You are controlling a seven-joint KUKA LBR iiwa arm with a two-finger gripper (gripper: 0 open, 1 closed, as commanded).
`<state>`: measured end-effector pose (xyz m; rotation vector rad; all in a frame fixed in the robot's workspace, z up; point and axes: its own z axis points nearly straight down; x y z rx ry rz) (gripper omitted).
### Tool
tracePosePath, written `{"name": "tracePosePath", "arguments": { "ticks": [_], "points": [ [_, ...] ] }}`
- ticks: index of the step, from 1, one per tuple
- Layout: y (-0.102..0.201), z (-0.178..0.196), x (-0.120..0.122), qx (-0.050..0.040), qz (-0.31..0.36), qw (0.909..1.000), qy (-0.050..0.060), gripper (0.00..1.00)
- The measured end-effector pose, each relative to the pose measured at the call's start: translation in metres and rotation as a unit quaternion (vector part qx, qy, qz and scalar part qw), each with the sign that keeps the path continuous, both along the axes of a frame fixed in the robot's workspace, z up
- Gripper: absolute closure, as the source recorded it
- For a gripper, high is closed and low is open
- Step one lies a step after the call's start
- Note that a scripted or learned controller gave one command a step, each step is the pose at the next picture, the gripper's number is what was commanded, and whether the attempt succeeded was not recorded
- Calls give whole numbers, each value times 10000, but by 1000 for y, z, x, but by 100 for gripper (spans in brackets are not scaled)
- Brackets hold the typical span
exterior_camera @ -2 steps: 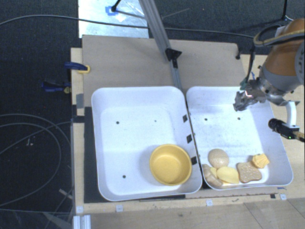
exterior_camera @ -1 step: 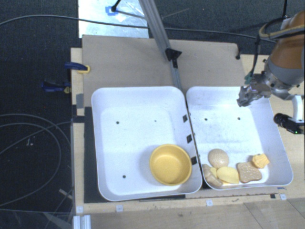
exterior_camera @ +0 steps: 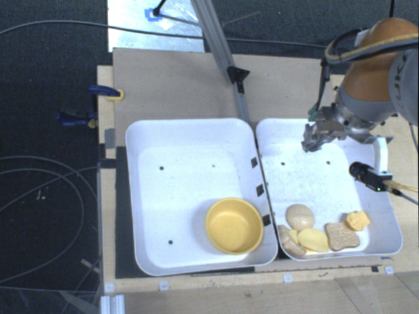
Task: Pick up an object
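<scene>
A tan wooden bench (exterior_camera: 177, 84) stands on dark carpet crossed by thin black cables, and a blue clamp (exterior_camera: 88, 106) grips its left edge. On the bench lie two shallow white plastic bins side by side, their rounded rims touching down the middle and joined there by small black clips. A slim grey metal pole (exterior_camera: 219, 41) slants in from the top of the view and ends at the back of the bench, just behind the seam between the bins.

The left bin (exterior_camera: 163, 149) has a smooth, faintly glossy floor dotted with a few small dark holes. A round yellow plastic bowl (exterior_camera: 234, 225) sits upright near its front right corner, close to the shared rim; the rest of that floor is bare.

The right bin (exterior_camera: 288, 169) carries its load along the front edge: a pale beige rounded bun-like piece (exterior_camera: 300, 216), a smooth yellow oval piece (exterior_camera: 313, 240) just in front of it, a small tan piece (exterior_camera: 290, 241) at the front left corner, a brown toast-shaped slice (exterior_camera: 342, 235) and a small orange-yellow ridged piece (exterior_camera: 357, 220) toward the right wall. They lie close together, several touching. The back half of this bin is open floor.

The grey two-finger gripper (exterior_camera: 314, 138) hangs over the back of the right bin, well apart from the food-shaped pieces; whether its jaws are spread or pressed together cannot be told, and nothing is seen between them. The arm's orange band (exterior_camera: 386, 34) shows at the upper right.
</scene>
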<state>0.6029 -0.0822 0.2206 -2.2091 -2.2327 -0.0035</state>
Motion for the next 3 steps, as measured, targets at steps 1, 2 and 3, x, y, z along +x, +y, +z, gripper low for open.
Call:
{"name": "tracePosePath", "arguments": {
  "ticks": [1,2,3],
  "points": [
    [52,6,-6,-1,0,10000,0,100],
    [111,8,-30,3,4,10000,8,100],
    [154,8,-41,1,-1,10000,7,100]
  ]
}}
